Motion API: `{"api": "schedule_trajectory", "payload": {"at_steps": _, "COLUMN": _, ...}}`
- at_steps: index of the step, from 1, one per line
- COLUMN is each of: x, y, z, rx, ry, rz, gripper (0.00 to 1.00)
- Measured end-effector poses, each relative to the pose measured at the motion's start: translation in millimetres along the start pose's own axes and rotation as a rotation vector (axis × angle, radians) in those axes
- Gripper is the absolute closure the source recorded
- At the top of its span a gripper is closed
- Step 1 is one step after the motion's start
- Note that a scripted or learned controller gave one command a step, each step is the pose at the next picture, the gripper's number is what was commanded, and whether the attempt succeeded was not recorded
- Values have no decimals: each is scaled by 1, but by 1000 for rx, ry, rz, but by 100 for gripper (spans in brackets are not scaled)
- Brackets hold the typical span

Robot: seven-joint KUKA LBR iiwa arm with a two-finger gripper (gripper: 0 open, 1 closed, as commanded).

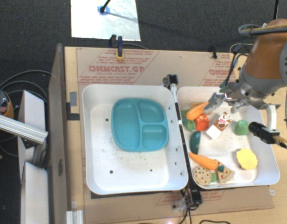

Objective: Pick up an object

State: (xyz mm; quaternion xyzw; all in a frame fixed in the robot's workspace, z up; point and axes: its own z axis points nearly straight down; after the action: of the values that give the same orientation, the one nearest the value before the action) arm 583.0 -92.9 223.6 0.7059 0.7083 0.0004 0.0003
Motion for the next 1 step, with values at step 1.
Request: {"api": "schedule_trajectory", "payload": {"at_steps": 1, "x": 9, "y": 39, "z": 77, "rx": 5, "ry": 0, "rz": -3, "gripper": 0}}
